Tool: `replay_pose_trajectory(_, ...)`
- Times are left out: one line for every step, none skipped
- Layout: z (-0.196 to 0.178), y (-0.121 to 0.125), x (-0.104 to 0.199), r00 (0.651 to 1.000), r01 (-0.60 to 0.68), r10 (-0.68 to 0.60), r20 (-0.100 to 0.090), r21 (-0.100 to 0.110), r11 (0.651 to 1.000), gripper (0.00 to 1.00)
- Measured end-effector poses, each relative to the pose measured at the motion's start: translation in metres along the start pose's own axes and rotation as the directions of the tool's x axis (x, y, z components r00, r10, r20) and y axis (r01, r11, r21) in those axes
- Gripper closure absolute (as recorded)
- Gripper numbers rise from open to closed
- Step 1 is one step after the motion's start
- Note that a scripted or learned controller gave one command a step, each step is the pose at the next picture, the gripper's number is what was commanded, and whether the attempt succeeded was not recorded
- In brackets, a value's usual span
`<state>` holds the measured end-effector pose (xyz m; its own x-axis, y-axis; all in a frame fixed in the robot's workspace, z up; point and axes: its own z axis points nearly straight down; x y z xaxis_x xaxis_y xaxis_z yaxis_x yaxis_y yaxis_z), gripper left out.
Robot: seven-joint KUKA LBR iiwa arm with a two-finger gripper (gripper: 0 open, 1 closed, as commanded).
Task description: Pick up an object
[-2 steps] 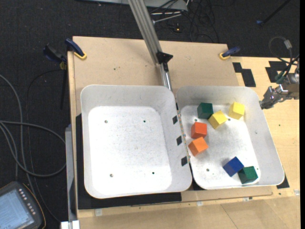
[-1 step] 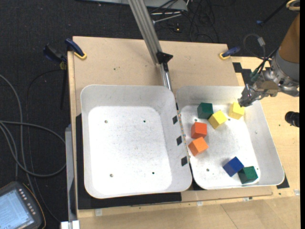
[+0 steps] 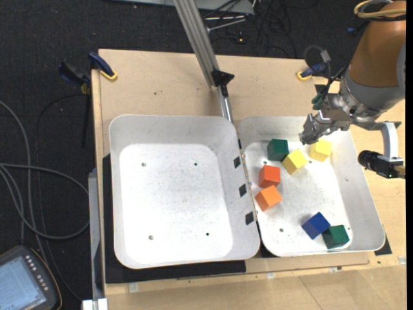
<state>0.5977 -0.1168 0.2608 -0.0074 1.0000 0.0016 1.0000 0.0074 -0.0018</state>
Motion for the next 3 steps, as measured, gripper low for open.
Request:
replay_pose_trajectory(-0.001,0.012,0.056,1.0,0.001,-0.001,0.0,-0.004,1.0,1.0)
replay_pose_trajectory(0.009,0.026,0.097,1.0,0.0,0.0,0.001,-0.003,1.0,1.0)
replay_pose_trajectory(0.006,0.043,0.144,1.0,0.0,0.0,0.0,-0.005,1.0,1.0)
